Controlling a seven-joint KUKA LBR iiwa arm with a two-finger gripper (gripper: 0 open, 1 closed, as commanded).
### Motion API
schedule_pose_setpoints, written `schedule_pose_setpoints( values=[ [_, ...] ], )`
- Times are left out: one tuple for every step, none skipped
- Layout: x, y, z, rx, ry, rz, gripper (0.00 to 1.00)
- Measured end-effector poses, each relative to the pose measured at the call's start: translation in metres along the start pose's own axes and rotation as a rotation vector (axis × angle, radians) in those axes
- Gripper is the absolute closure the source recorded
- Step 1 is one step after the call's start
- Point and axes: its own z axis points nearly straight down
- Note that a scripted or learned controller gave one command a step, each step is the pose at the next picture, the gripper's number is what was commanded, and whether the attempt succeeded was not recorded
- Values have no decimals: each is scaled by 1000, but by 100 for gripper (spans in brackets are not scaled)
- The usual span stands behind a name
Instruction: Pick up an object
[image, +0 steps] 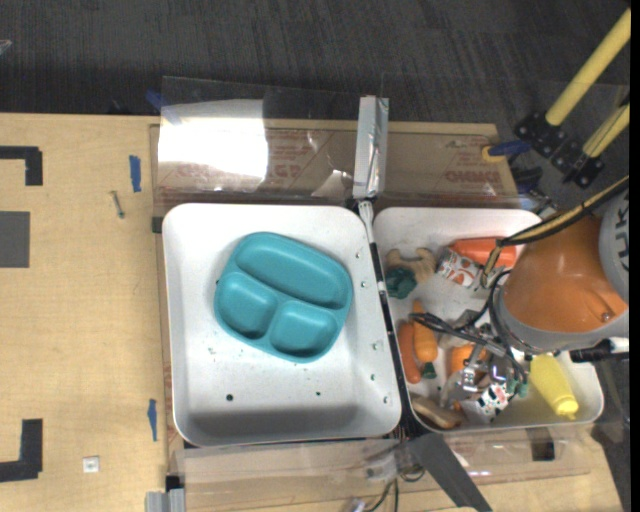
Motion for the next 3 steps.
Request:
schedule_pose_setpoints(
  values=[
    [-1,-2,0,0,-1,-104,0],
    [-5,-1,-12,-1,-13,-106,100],
    [-82,0,-197,-1,1,-433,100]
  ],
)
